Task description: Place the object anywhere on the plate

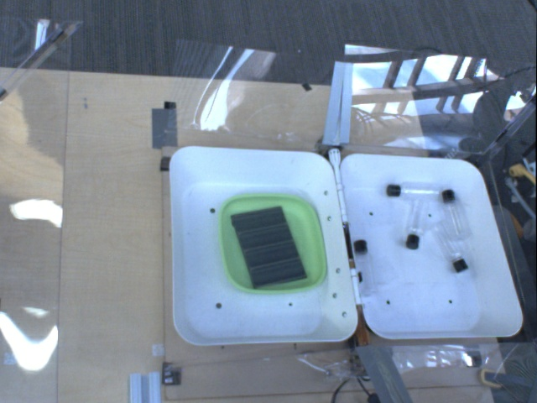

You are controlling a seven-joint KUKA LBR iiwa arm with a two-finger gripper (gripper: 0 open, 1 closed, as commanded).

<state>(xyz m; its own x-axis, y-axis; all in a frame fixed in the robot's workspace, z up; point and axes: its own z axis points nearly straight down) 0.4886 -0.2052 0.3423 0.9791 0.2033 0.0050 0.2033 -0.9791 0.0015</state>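
Dark ribbed block [268,247] flat on green plate [313,225], long axis near-vertical.

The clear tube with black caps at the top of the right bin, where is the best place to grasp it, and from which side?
Grip the clear tube at its transparent middle, between the two black caps, coming straight down from above. It lies flat on the right bin floor, running left to right, so the fingers should close across its narrow width. Open space surrounds it.

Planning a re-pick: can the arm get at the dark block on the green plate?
Probably yes. The dark block lies flat on the green plate in the left bin, nothing over it; only low tubes lie in the right bin it crosses.
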